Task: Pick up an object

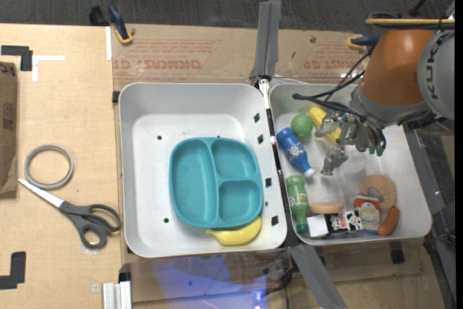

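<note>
Hovering low over the right bin [416, 177], gripper [334, 159] hanging with fingers apart and gripping nothing, just beside the blue bottle [294, 149] and below the green ball [302, 124] and yellow corn [318, 116]. Lying nearer the front: green bottle [296, 195], sausage [388, 220], small carton [367, 213]. Resting in the left bin [145, 155]: teal divided plate [215, 181], banana [237, 234] touching its front edge

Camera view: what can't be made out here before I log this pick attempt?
- Gripper: fingers too small and cluttered to tell open from shut, or whether anything sits between them.
- Banana: mostly covered by the teal divided plate.
- Yellow toy: partly behind the wrist and cables; identity unclear.
- Small cartons by the right bin's near wall: labels too small to read.
</note>
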